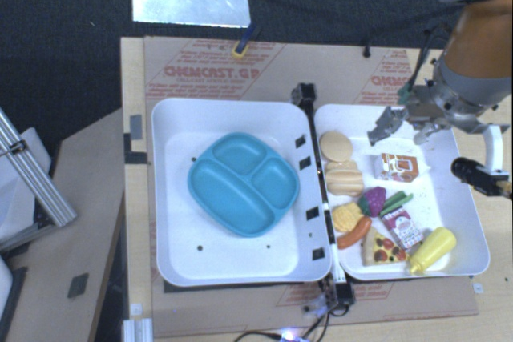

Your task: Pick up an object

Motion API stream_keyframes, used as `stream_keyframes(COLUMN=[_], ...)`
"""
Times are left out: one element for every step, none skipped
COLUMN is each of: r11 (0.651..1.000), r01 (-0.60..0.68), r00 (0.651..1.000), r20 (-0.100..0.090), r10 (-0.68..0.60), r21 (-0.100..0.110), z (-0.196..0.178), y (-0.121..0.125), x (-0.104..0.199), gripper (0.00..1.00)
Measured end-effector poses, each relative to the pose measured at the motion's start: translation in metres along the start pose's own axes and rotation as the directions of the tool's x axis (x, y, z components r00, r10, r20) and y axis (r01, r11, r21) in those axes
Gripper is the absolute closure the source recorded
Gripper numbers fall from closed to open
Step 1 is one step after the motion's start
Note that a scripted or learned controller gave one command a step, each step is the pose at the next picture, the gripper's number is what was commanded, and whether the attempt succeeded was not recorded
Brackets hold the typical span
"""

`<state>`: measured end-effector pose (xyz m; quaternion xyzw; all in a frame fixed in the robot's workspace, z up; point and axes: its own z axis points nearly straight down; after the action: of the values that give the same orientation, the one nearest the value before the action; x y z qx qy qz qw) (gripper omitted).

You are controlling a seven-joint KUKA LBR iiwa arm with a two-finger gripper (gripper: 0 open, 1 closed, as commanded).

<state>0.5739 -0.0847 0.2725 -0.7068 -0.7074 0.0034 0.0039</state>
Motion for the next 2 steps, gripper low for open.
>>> stream_keyframes(r11=[1.0,1.0], r01=[0.002,0.0], r00=[1.0,1.0], r20=[0.001,0.001], r10=[-0.002,0.0], r21=[-0.012,-0.011], z=[-0.007,0.038], y=[0.002,0.011], x=[0.0,-0.002], gripper=[0.0,0.0])
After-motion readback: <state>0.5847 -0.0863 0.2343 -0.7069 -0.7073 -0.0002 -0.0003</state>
